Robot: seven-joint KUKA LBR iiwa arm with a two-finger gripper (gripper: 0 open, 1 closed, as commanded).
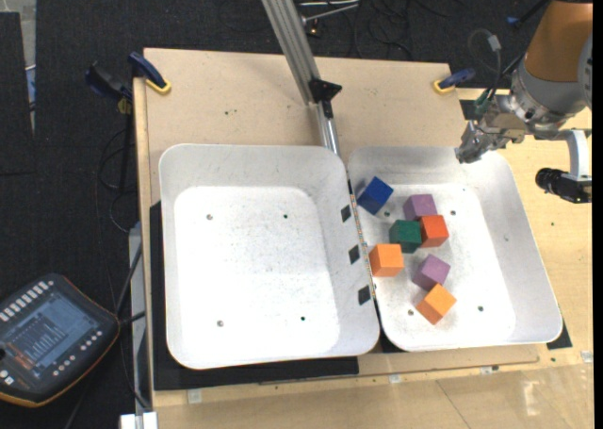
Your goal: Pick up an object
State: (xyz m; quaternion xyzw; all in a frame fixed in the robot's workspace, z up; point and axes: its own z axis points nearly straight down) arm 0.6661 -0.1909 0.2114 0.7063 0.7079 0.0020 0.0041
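Several small blocks lie in the right bin [509, 229]: a blue cube [375, 195], a purple cube [419, 206], a green cube [407, 234], a red-orange cube [434, 229], an orange cube [386, 258], a second purple cube [433, 271] and another orange cube [437, 304]. My gripper [468, 154] hangs over the far right corner of that bin, well apart from the blocks, up and to the right of them. Nothing shows between its fingertips.
The left bin [188, 182] sits beside the right one, their rims meeting at the middle. A slanted metal pole [292, 31] crosses the back of the bench. Clamps [151, 74] sit at the bench's far corners. A teach pendant [47, 338] lies at lower left.
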